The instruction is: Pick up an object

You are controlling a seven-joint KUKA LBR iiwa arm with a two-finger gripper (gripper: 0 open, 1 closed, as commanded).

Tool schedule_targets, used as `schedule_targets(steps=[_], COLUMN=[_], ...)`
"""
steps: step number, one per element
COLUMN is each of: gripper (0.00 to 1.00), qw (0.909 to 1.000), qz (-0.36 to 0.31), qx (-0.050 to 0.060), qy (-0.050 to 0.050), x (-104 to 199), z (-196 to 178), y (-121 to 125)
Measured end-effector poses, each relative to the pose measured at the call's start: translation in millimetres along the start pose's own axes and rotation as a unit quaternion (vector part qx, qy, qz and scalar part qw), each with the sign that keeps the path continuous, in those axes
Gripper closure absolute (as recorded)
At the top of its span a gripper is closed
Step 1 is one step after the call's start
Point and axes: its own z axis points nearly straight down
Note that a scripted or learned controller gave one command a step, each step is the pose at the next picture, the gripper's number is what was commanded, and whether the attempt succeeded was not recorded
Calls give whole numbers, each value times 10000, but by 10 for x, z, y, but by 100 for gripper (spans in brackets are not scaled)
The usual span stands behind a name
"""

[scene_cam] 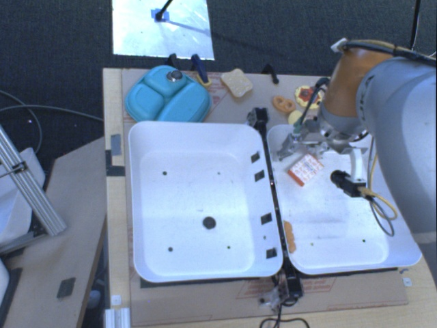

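Observation:
A small red and white box lies in the upper left part of the right bin. My gripper hangs low over that bin's back left corner, just above and behind the box, close to it. Nothing can be seen held in it. An orange, peanut-shaped piece rests against the right bin's left wall. A small dark round thing sits near the middle of the left bin.
Behind the bins, on the bench, lie a blue divided tray, a toy bread slice, an orange pretzel-like piece and a yellow and red item. Black clips line the wall between the bins.

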Motion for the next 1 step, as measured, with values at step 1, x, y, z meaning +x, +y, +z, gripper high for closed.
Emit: schedule_targets(steps=[1], gripper=[0], qw=[10000], qz=[53], qx=[-28], qy=[-19], x=[-305], z=[-36], y=[-1036])
